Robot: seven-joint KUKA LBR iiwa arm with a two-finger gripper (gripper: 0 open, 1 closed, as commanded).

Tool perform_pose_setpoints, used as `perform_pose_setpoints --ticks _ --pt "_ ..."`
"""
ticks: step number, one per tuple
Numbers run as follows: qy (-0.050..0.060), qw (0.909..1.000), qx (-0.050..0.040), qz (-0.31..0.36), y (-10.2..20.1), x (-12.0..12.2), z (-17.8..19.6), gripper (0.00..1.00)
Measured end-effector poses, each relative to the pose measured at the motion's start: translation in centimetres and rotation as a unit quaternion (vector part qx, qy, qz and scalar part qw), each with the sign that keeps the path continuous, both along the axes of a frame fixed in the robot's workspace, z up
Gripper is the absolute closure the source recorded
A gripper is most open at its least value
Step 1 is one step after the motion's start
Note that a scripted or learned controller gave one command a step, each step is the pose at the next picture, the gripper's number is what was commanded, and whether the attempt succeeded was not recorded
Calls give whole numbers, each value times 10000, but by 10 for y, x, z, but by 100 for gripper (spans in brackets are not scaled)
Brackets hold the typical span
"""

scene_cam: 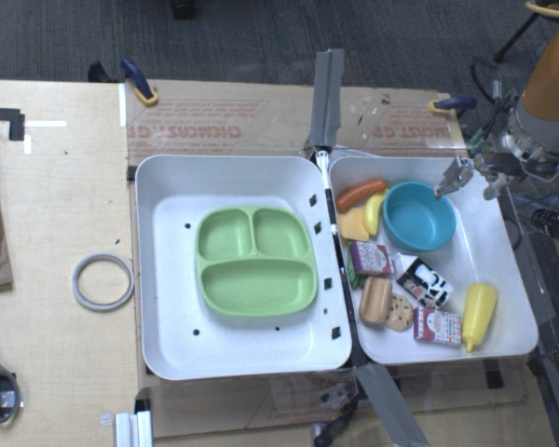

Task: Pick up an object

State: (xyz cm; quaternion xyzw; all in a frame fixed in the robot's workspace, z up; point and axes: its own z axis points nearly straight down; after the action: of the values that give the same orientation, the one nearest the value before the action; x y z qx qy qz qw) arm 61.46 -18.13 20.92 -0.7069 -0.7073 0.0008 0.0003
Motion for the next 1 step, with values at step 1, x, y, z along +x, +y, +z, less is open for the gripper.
perform_pose_setpoints --ticks 1 --pt "-23 9902 5 1397 -36 34 -106 0"
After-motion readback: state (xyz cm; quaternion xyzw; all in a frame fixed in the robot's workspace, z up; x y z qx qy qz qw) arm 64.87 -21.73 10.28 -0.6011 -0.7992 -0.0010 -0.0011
